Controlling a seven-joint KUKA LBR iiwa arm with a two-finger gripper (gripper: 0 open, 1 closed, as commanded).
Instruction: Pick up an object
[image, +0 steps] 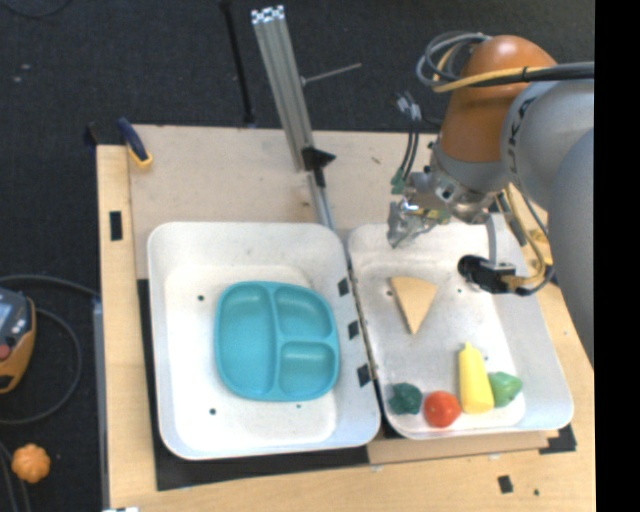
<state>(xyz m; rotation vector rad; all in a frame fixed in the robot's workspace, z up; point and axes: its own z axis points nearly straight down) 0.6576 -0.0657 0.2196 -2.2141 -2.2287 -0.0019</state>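
Tan and wedge-shaped, the cheese slice (414, 302) looks like a stiff, light toy, probably smooth plastic and a little slippery; I judge it best pinched across its two long slanted edges near the broad top, where the flanks are furthest from the point; it lies flat in the upper middle of the right bin (556, 350), apart from the yellow bottle (474, 378), red tomato (441, 408) and two green pieces along the near edge; the hand (404, 228) hangs over the bin's far left corner, near the wedge but beyond it and slightly left, nothing between its fingers; whether they stand wide or narrow I cannot tell; the blue tray (276, 340) sits in the left bin (185, 420).
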